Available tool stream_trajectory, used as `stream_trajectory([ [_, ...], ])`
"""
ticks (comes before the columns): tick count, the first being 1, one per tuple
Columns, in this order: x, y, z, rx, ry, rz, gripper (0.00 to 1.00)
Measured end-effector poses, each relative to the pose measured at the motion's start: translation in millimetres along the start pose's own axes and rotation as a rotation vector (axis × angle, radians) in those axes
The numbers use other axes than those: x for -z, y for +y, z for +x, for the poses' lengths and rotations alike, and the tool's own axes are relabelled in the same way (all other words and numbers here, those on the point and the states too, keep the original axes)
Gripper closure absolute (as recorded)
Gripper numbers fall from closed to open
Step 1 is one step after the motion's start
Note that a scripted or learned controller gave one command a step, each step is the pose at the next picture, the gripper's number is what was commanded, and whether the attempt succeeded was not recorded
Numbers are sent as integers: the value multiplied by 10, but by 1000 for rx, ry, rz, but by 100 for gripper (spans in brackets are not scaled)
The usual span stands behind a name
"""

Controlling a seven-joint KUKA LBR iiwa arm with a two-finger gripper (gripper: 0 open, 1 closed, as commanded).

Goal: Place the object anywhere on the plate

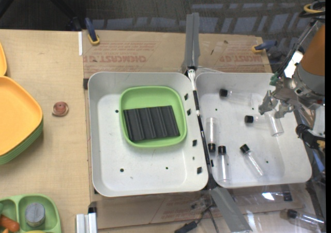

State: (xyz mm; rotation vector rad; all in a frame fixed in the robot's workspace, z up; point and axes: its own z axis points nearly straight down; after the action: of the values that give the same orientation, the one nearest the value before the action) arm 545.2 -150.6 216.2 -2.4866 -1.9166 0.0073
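A green plate [153,97] sits in the left white bin [103,139] and carries a black ribbed block [150,122]. In the right bin [289,170] lie several clear vials with black caps, among them one [211,128] near the divider, one [223,165] below it and one [251,159] toward the middle. Two loose black caps [223,92] [249,119] lie farther back. My gripper [273,108] hangs over the right bin's right side, far from the plate. A clear vial [277,126] shows just under its tip; whether it is gripped is unclear.
Orange plates [15,118] are stacked on the wooden bench at the left, with a small red knob [60,108] beside them. A green compartment tray [28,214] sits at the bottom left. Clamps [92,36] [260,47] hold the cardboard behind the bins.
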Motion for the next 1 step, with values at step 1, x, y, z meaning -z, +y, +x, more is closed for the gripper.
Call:
stream_trajectory([
  [1,-613,-297,-47,124,1,0,100],
])
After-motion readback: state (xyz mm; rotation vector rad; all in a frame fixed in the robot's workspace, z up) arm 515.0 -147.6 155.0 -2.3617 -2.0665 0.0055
